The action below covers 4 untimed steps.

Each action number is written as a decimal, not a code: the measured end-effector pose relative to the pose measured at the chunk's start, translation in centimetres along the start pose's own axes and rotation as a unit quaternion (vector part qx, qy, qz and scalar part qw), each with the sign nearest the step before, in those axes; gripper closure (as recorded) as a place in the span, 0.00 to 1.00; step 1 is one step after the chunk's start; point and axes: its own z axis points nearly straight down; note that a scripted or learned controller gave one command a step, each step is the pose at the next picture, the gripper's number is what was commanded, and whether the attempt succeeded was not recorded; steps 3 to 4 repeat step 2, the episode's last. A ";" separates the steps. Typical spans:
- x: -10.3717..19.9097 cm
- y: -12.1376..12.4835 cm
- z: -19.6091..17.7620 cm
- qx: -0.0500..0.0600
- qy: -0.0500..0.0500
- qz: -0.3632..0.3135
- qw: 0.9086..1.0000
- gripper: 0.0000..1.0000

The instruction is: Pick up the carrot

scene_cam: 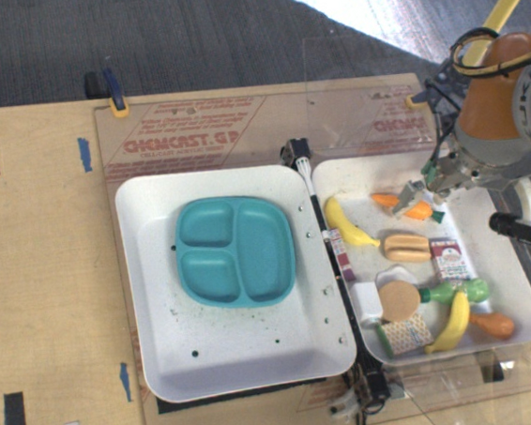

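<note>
Orange carrot (387,201) in right bin (520,255), far end, lying at nine o'clock just beside the claw (430,189). Claw low over bin; grip state impossible to tell.

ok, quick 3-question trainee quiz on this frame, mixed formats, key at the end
1. True or false: the teal divided plate lies in the left bin.
2. Which lies nearest the gripper? A) carrot B) hot dog C) pear
3. Fill in: the right bin holds ___ bananas, one by the divider and one near the front.

Key: 1 true; 2 A; 3 two.
</note>
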 end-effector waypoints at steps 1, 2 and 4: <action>0.0 0.0 -1.0 0.002 0.000 -0.002 1.000 1.00; 4.3 -1.7 -10.1 -0.003 0.000 -0.025 1.000 1.00; 4.3 -1.7 -10.1 -0.003 0.000 -0.025 1.000 1.00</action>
